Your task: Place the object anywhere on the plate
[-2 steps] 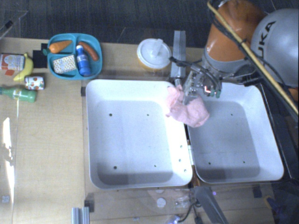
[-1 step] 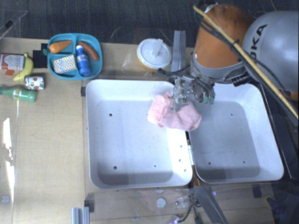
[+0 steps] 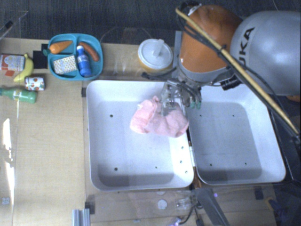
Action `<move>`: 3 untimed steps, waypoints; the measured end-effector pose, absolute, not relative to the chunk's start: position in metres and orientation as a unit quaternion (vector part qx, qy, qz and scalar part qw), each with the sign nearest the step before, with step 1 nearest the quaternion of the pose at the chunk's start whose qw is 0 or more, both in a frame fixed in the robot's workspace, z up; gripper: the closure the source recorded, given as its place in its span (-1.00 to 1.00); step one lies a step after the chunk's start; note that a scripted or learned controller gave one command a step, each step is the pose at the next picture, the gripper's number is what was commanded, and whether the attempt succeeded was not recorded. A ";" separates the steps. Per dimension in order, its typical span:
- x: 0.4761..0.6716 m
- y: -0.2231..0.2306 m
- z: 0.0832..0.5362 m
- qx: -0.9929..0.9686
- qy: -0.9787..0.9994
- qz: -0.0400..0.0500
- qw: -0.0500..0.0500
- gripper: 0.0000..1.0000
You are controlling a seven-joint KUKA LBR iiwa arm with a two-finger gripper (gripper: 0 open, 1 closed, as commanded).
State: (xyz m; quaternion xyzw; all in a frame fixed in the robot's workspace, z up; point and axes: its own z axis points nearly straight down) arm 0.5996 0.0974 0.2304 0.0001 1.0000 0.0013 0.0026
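Two white bins (image 3: 108,173) sit under my gripper (image 3: 175,102), whose fingers look clamped on the pink cloth's (image 3: 157,120) top edge, the cloth hanging just below it over the left bin, so placing remains undone.

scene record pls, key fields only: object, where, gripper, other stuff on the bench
object: pink cloth, crumpled
location: left bin, upper right part
gripper: right above cloth's top edge; grasp unclear
right bin: beside left bin
nearby: blue tray with toy food, lidded cup, banana, can
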 end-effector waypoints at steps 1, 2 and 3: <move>0.578 0.141 0.238 0.000 1.000 0.001 0.002 1.00; 0.559 0.189 0.232 0.000 1.000 0.002 0.003 1.00; 0.560 0.189 0.232 0.000 1.000 0.002 0.003 -1.00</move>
